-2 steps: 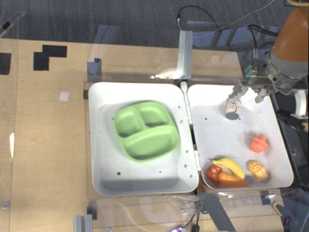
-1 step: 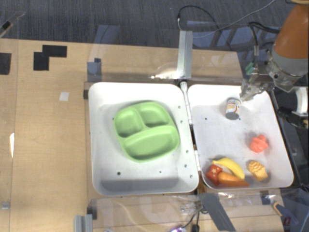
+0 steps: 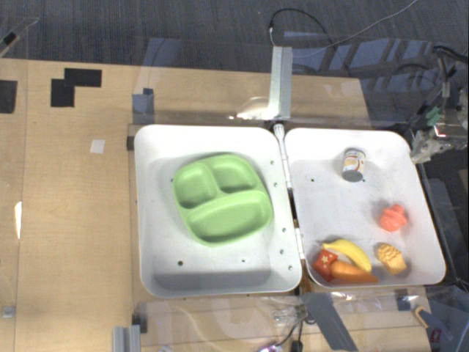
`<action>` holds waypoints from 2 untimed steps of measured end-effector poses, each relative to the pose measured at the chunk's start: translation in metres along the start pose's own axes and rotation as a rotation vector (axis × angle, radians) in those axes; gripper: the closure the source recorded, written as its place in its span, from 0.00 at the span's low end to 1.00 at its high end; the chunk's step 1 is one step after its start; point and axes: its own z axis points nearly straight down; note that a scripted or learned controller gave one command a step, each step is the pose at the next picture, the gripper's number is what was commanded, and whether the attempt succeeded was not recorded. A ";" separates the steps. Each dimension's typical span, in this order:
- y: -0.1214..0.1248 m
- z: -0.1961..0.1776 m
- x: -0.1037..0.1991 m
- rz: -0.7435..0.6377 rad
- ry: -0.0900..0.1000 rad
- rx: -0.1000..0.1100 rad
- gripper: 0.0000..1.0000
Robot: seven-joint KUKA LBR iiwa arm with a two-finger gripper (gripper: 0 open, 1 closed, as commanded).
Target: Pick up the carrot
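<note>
The carrot [image 3: 353, 273] is orange and lies flat along the front wall of the right bin [image 3: 322, 196]. Its left end touches a small red fruit [image 3: 323, 261], and a yellow banana [image 3: 349, 253] lies just behind it. My gripper [image 3: 432, 144] is at the right edge of the view, outside the bin's far right corner and well away from the carrot. Only grey parts and cables of it can be made out there.
In the right bin there is also a small can [image 3: 353, 164] near the back, a red-orange lumpy toy [image 3: 393, 218] by the right wall, and a yellow-brown toy [image 3: 390, 257] right of the banana. The left bin [image 3: 154, 255] holds a green divided plate [image 3: 222, 198].
</note>
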 end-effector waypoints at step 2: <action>0.084 -0.162 0.014 0.208 -0.001 0.001 1.00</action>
